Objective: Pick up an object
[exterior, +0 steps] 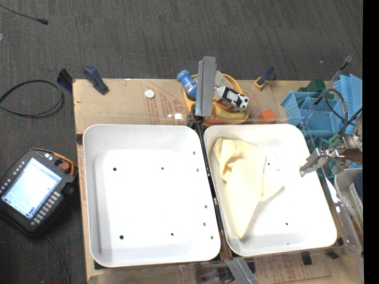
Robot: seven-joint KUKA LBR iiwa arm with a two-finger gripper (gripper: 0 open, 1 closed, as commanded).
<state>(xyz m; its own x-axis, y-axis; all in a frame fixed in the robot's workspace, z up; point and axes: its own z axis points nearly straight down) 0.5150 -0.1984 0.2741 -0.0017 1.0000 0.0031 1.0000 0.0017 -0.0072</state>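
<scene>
Two shallow white bins sit side by side on the desk. The left bin shows bare floor with small dark dots. The right bin holds one object: a pale cream cloth, crumpled at its upper left and tapering to a point toward the bin's lower middle, covering the left and centre of the floor. The gripper reaches in at the frame's right, over the right bin's right rim, apart from the cloth; its fingers look empty, but open or closed I cannot tell. Bare bin floor lies to the right and lower right of the cloth. One teach pendant lies at far left.
</scene>
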